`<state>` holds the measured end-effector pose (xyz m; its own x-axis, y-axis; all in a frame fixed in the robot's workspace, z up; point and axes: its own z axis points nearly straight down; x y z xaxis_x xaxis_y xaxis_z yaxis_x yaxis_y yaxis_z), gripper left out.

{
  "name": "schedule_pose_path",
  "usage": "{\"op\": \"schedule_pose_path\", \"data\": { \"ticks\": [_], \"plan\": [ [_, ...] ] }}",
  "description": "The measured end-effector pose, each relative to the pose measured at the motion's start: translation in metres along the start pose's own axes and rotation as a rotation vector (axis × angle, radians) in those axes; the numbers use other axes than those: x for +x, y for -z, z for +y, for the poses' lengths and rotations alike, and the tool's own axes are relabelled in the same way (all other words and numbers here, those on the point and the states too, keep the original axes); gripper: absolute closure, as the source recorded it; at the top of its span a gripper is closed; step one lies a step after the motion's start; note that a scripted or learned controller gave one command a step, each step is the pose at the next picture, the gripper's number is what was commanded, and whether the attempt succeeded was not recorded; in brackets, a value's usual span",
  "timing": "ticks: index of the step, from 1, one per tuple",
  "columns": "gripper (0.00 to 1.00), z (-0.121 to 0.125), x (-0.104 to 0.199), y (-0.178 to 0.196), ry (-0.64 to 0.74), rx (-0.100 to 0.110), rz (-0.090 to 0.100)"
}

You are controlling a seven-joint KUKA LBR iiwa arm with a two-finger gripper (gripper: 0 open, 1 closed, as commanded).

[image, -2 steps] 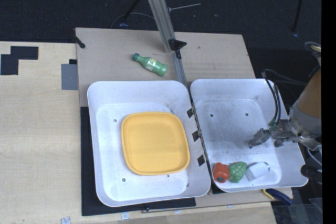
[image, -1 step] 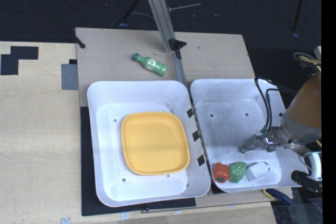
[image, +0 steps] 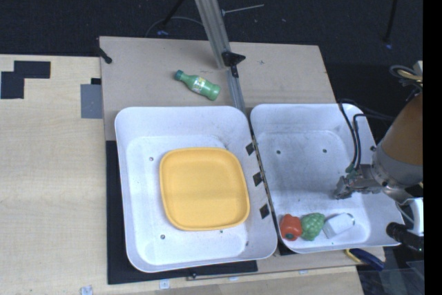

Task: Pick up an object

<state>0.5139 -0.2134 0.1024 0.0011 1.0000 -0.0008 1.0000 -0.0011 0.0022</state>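
Camera view: you look down on two white bins.
Jaws (image: 343, 188): low inside the right bin (image: 304, 131); you cannot tell their opening.
Objects: red ball (image: 290, 226), green lump (image: 312, 225), white piece (image: 338, 224) along the near wall, beside the jaws.
Left bin (image: 138, 128): yellow plate (image: 204, 188).
Worktop (image: 276, 72): green bottle (image: 197, 84).

A tan bench (image: 290, 72) is seen from above, and two shallow white bins are carried on it side by side: the left bin (image: 135, 148) and the right bin (image: 304, 124), their inner rims touching. A green bottle (image: 197, 84) is laid on its side on the bare board behind the left bin.
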Motion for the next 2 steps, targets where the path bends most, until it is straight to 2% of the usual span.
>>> {"op": "schedule_pose_path", "data": {
  "ticks": [2],
  "plan": [
    [1.0,0.001,0.007,0.091,0.001,-0.001,0.0]
  ]
}}
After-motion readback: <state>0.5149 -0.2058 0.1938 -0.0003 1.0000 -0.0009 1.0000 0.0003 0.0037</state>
